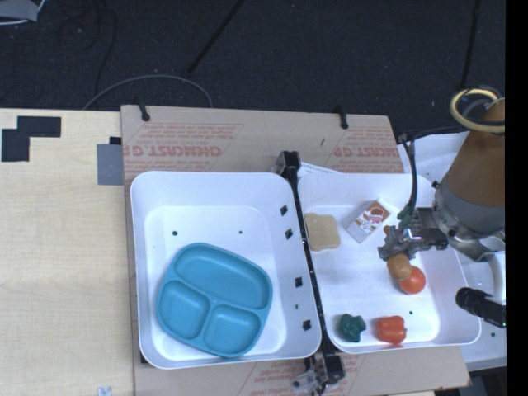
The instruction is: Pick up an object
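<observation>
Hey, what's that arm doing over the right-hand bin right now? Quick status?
Gripper low in right bin, just above brown-and-orange toy. Grasp unconfirmed. Small carton close by on the left; nothing blocking.

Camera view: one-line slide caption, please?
Gripper over the carrot in the right bin; blue tray in the left bin.

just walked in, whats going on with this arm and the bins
A KUKA arm reaches in from the right with its gripper low over the right bin, right above a tan and orange-red toy. Whether it has a grip is unclear. Nearby lie a tan sponge-like block, a small printed box, a green toy and a red-orange pepper toy. A blue divided plate sits in the left bin.
</observation>
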Available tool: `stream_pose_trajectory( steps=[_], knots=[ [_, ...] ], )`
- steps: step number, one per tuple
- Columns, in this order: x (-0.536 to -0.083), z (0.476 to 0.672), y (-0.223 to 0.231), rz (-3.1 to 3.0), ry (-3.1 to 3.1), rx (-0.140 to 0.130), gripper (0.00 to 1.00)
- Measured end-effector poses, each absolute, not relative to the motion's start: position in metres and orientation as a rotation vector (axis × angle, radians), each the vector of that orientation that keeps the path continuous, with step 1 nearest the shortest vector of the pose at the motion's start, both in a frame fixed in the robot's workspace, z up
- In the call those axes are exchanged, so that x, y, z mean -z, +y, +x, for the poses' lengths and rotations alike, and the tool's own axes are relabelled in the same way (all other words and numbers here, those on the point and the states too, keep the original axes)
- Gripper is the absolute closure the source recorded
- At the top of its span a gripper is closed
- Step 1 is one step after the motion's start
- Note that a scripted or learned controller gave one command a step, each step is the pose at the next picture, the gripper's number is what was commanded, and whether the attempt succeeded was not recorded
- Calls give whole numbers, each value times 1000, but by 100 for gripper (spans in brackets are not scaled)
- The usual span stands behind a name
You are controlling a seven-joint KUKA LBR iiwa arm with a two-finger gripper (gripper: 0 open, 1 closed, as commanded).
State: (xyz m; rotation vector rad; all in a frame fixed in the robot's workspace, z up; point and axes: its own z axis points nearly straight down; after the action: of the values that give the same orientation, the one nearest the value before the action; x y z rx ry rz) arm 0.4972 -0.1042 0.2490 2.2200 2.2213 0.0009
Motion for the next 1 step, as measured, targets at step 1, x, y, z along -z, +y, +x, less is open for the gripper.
stream_pose_trajectory(
  steps=[1],
  knots=[
    [-252, 505, -60, 2219, 2228, 1, 100]
  ],
)
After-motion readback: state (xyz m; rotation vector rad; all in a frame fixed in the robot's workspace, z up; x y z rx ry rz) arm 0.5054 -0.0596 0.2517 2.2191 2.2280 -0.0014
